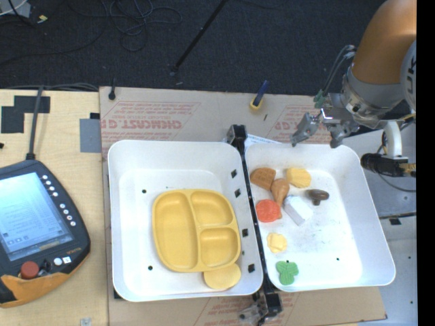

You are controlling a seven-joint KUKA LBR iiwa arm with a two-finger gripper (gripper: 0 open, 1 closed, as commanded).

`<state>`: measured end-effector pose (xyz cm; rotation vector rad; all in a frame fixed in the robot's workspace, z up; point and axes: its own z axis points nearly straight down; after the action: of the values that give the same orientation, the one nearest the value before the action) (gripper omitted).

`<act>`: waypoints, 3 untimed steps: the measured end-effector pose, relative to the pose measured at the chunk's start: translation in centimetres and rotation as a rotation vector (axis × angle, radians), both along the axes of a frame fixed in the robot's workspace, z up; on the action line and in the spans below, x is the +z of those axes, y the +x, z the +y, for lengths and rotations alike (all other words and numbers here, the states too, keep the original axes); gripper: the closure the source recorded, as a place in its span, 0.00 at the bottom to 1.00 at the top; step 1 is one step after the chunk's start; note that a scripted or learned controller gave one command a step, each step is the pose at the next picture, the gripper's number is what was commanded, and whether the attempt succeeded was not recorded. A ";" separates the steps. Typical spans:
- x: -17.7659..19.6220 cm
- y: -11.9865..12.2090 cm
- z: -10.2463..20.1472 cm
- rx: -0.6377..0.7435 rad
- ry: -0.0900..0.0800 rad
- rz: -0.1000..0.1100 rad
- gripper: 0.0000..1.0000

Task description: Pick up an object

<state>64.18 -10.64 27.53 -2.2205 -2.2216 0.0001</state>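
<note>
- Camera view: the gripper point(317, 129) hangs over the far rim of the right bin point(370, 202), its two fingers apart with nothing between them.
- Seven small toy foods lie in that bin, all on the near side of the jaws and apart from them.
- Closest to the jaws is one yellow piece point(298, 177); beside it, one tan cone point(280, 189) with its long axis running far-to-near, narrow end pointing near.
- One yellow divided tray point(196, 228) sits in the left bin point(129, 182).

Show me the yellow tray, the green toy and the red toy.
yellow tray point(178, 217), camera view, bare floor of its large compartment
green toy point(287, 272), camera view, its middle
red toy point(268, 211), camera view, its middle
</note>
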 end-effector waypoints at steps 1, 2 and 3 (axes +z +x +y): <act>1.0 0.0 0.0 0.000 0.001 0.000 1.00; -6.0 -3.7 10.3 0.007 0.005 0.011 1.00; 6.8 -6.0 1.0 -0.008 -0.006 -0.011 1.00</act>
<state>58.23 -9.66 34.37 -2.2383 -2.2208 -0.0064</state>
